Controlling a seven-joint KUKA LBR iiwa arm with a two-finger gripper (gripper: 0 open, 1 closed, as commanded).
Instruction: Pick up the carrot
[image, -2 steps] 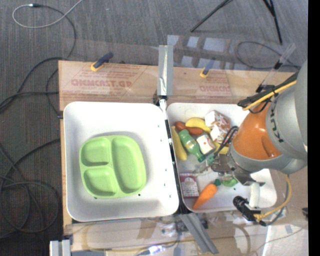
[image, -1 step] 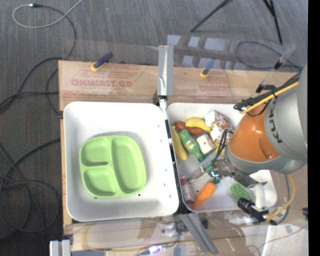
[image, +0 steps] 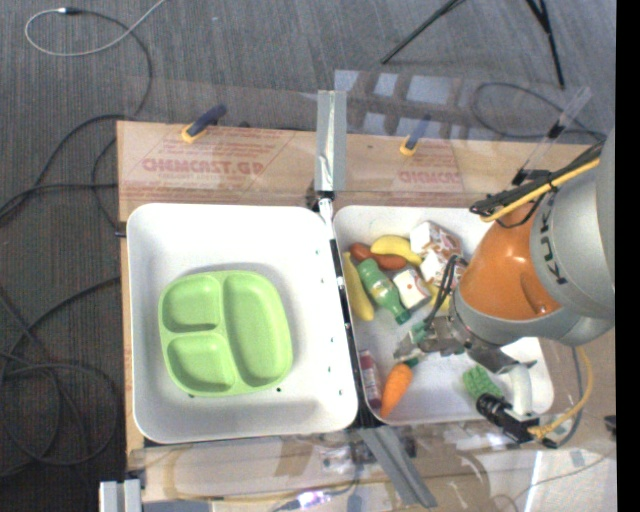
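The carrot (image: 396, 386), orange with a green top, lies tilted near the front left of the right bin (image: 440, 405). My gripper (image: 418, 343) hangs just above and to the right of the carrot's upper end, low over the bin floor. The grey arm with its orange band (image: 505, 280) covers the bin's right half. I see nothing between the gripper and the carrot, and no sign that the carrot is lifted.
The right bin's back holds a banana (image: 391, 245), a green bottle (image: 379, 285), white cartons (image: 436, 240) and a yellow item (image: 357, 292). A green object (image: 480, 381) lies front right. The left bin (image: 150, 240) holds a green divided plate (image: 228, 331).
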